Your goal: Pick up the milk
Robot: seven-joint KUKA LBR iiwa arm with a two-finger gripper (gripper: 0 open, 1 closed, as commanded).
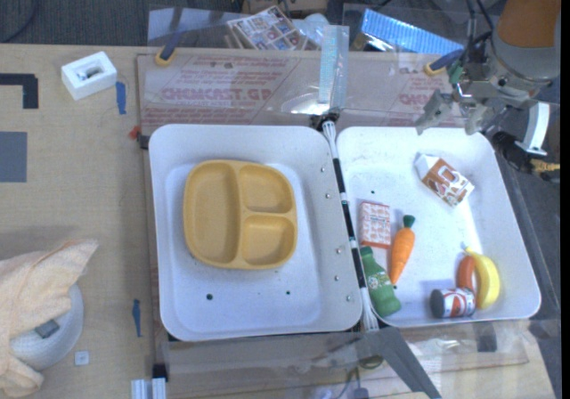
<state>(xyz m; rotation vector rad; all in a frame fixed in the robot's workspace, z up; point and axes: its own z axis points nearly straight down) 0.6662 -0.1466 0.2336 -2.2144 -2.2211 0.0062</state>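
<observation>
Lying milk (443, 181), gripper (452, 112) just above.

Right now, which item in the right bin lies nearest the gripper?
The milk carton, alone in the bin's upper right, just below the gripper; the carrot, banana and can lie farther down.

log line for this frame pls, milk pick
phase: approach | gripper: above right bin's far edge, holding nothing | milk carton: lying in right bin, untouched | yellow tray: left bin
</observation>
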